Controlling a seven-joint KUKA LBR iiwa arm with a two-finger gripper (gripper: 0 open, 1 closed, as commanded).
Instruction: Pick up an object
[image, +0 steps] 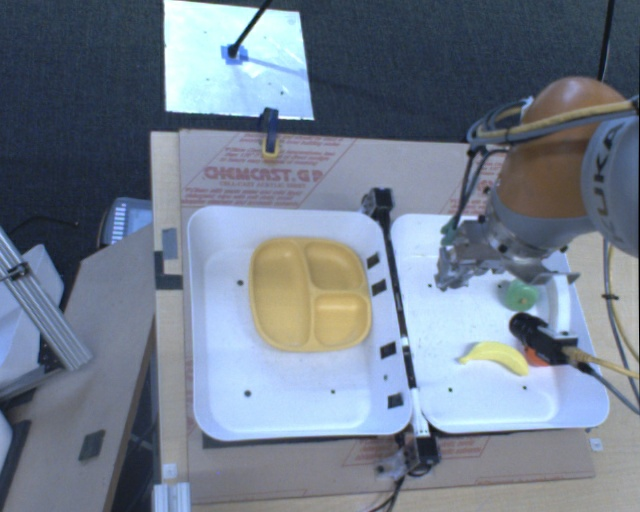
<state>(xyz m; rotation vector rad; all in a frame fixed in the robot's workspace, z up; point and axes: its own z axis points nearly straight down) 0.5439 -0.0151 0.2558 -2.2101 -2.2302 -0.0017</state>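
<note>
The brown sheet (300, 170) beneath the 2 bins (215, 330) bore red print reading "CHEMCAST GP"; smaller lines above it were illegible. The gripper (452, 268) stood over the upper left part of the right bin (480, 410), and whether it was spread or pressed together could not be determined. 1 yellow banana (494, 357) lay toward that bin's front right and 1 green round object (519, 294) behind it, both apart from the gripper.
</note>
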